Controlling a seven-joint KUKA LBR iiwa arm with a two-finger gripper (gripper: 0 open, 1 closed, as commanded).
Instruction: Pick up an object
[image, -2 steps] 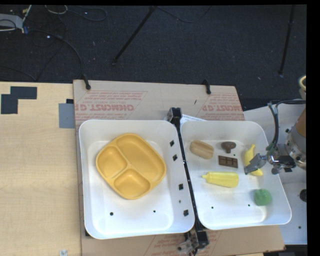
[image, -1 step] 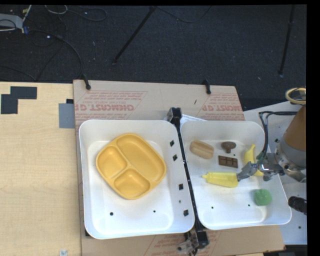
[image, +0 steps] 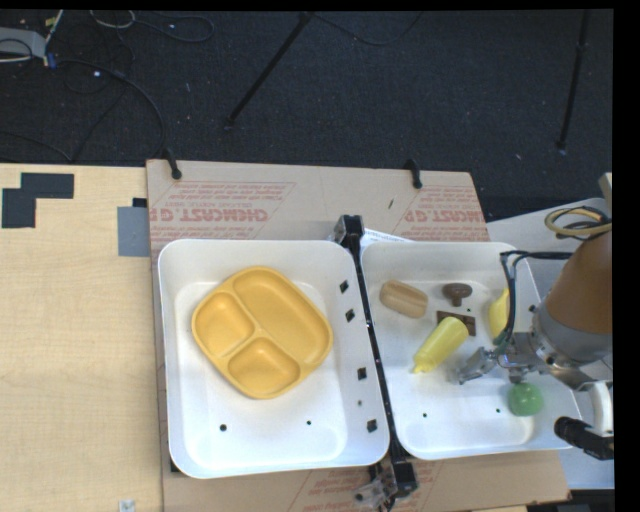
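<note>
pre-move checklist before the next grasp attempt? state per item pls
1. Gripper over the right bin, where the objects lie: ok.
2. Something between the fingers: cannot tell; the fingertips are too small and blurred.
3. Nearest target is free-standing: not ok. The yellow bottle lies tilted just left of the gripper, its top touching a dark block.
4. Green ball reachable: cannot tell; it sits under the wrist by the bin's right wall.
5. Other picks exposed: ok. The tan bread roll and brown mushroom-shaped piece lie apart near the far wall.
6. Left bin holds a yellow divided plate, away from the arm: ok.
</note>
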